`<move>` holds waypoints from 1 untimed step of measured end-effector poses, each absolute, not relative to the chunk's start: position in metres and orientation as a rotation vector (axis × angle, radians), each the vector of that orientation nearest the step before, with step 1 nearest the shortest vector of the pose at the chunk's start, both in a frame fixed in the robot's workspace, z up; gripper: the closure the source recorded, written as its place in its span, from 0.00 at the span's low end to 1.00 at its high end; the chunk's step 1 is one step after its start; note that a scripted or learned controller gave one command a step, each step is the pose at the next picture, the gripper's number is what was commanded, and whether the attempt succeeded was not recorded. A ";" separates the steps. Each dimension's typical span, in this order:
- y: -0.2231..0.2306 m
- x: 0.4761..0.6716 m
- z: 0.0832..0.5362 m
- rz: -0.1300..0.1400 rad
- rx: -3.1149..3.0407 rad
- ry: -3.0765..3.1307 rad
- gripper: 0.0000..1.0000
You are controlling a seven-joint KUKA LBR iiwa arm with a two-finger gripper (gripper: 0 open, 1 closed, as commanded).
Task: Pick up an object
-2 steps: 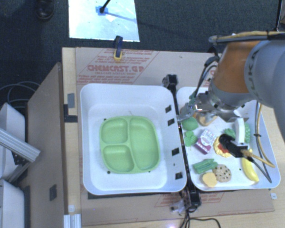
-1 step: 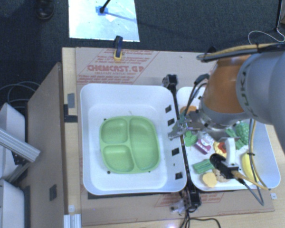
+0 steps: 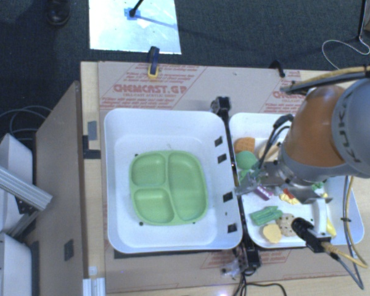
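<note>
**Two bins, arm low over the right one**

Two shallow white bins sit side by side on the surface. The left bin (image 3: 120, 140) holds a pale green divided plate (image 3: 169, 186) with three compartments, lying flat near its middle. The right bin (image 3: 356, 227) holds a scatter of small items: an orange piece (image 3: 245, 145) near the far left corner, a green round object (image 3: 246, 160) just below it, a flat green piece (image 3: 264, 214) nearer the front, and a yellow piece (image 3: 272, 233) beside a speckled cookie-like piece (image 3: 287, 224). A small red and yellow item (image 3: 289, 197) lies partly under the arm.

The grey arm (image 3: 351, 125) with its orange band reaches in from the right and covers much of the right bin. Its end effector (image 3: 251, 182) hangs low by the bin's left wall, just beside the green round object; whether it is released or clenched, I cannot tell.
</note>
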State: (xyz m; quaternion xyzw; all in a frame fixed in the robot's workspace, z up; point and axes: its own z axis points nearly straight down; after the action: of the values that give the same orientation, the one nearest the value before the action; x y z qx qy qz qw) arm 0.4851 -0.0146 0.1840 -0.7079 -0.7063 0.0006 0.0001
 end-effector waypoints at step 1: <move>-0.091 0.504 0.145 0.005 -2.229 -2.216 0.00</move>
State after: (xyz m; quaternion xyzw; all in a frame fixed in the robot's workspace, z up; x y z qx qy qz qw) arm 0.5036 -0.0907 0.1454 -0.7092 -0.7050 0.0017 -0.0010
